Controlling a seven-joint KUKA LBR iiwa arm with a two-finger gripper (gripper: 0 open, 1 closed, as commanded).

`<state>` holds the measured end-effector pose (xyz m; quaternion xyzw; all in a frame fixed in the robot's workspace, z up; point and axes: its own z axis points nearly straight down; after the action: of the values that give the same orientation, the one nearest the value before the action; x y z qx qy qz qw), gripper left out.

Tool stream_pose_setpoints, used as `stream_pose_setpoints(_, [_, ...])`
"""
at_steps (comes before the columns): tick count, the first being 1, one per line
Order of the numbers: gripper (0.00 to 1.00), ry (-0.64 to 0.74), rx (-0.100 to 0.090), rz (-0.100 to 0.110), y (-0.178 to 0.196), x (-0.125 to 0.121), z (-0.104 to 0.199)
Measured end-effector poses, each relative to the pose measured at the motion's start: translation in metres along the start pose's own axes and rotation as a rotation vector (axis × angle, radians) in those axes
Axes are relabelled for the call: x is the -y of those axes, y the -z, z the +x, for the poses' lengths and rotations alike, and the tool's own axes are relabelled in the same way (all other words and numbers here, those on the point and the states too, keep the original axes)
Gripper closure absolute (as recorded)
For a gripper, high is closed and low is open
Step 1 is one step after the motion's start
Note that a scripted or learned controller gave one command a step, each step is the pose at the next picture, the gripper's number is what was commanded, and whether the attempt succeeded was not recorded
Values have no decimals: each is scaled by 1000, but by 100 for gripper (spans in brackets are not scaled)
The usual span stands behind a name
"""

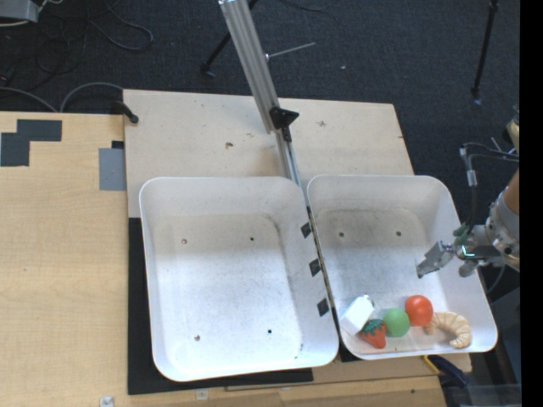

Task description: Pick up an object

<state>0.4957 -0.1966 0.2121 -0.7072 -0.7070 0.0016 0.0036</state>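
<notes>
Camera view from above the bench takes in two shallow white bins side by side, a left bin (170, 195) and a right bin (441, 195), standing on a pale board with a slanted aluminium rail (254, 66) running down towards the seam between them. At the right edge of the frame the gripper (451, 258) reaches in over the right wall of the right bin, with the arm behind it largely cut off by the frame. Two fingers can be made out: one grey finger (431, 261) angles down and left over the bin floor, the other sits nearer the bin's right rim. They stand apart with a clear gap between them, and nothing lies in that gap; the jaws hold nothing and touch none of the objects.

All the candidates for picking are gathered along the near wall of the right bin, well below the gripper. From left to right: a white block (357, 311), a strawberry (374, 334) just in front of it, a green ball (396, 321) touching or nearly touching the strawberry, a red ball (418, 309) just beside the green one, and a tan croissant-shaped piece (454, 328) in the near right corner
</notes>
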Motion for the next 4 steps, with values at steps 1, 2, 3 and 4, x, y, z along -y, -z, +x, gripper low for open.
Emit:
stream_pose_setpoints(1, [0,-1,1,-5,2,-1,0])
stream_pose_setpoints(2, [0,-2,-1,0,-48,-3,9])
stream_pose_setpoints(3, [0,-2,-1,1,-105,-10,5])
stream_pose_setpoints(4, [0,-3,2,-6,-120,-10,5])
